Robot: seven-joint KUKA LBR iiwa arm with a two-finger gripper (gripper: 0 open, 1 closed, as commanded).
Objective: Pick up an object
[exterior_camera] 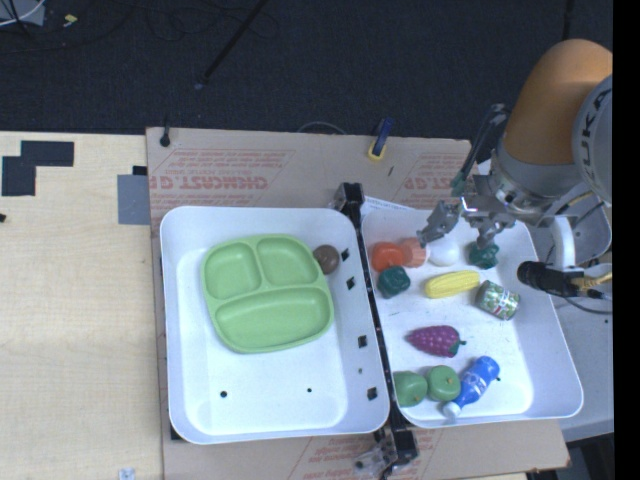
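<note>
My gripper (459, 243) hangs over the back of the right bin (545, 353) with its two fingers spread apart and nothing between them. One fingertip (433, 233) is above a pink piece (413, 254) and a small white object (443, 255). Just left of those lies an orange-red toy (387, 257). A dark green toy (393, 281), a yellow corn cob (452, 284) and a small can (497, 300) lie in a row in front of the gripper. Nearer the front are purple grapes (435, 341), two green apples (427, 385) and a blue bottle (476, 380).
The left bin (190, 368) holds a green divided plate (267, 293) and a brown ball (326, 258) by its right wall. A black divider (366, 298) runs between the bins. The arm's orange band (560, 98) rises at the back right.
</note>
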